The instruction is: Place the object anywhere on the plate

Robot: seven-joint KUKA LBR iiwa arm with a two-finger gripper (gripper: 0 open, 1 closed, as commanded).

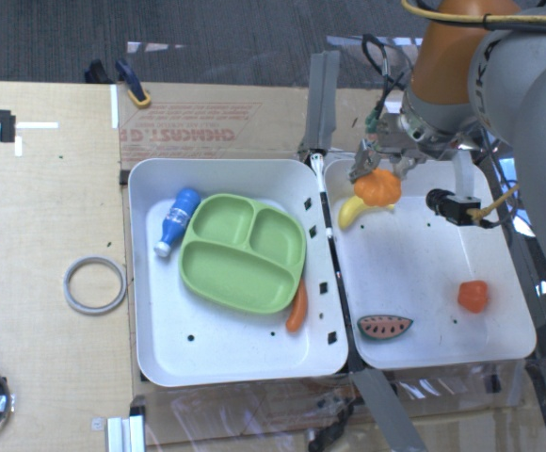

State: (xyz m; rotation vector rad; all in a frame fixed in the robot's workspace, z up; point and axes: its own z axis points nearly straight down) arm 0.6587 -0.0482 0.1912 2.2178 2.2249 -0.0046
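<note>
Over the right bin point(499, 347), the gripper point(378, 172) has its jaws clamped on an orange toy point(379, 189); lift clear of the divider, then carry left to the green plate point(243, 252).

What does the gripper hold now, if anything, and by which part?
The gripper appears to hold an orange object by its top, above the right bin. Whether the fingers truly clamp it cannot be told.

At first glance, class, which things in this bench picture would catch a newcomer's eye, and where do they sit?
The light green three-compartment plastic plate stands out, lying in the left white bin between a small blue bottle and an orange carrot. Over the right bin's far corner, the gripper holds a round orange toy fruit just above a yellow banana.
</note>
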